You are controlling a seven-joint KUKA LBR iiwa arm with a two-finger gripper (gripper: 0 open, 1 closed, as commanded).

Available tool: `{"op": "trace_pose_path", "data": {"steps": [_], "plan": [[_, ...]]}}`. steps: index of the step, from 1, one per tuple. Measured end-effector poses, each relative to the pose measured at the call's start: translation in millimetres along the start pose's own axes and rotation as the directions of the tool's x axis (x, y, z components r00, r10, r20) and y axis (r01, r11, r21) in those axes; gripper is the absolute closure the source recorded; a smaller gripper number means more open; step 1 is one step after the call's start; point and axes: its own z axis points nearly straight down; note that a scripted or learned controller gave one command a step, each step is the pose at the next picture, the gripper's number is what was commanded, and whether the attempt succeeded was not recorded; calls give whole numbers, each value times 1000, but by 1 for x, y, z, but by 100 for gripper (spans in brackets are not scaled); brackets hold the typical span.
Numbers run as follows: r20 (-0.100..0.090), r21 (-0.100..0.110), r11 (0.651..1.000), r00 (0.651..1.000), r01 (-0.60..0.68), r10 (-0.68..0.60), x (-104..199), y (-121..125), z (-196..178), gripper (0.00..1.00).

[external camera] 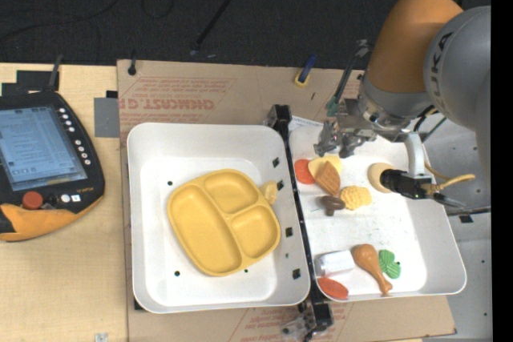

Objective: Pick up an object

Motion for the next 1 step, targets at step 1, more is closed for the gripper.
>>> {"op": "trace_pose_path", "data": {"steps": [1], "plan": [[0, -2, 1000, 1000, 1, -1, 61, 0, -9, 100]]}}
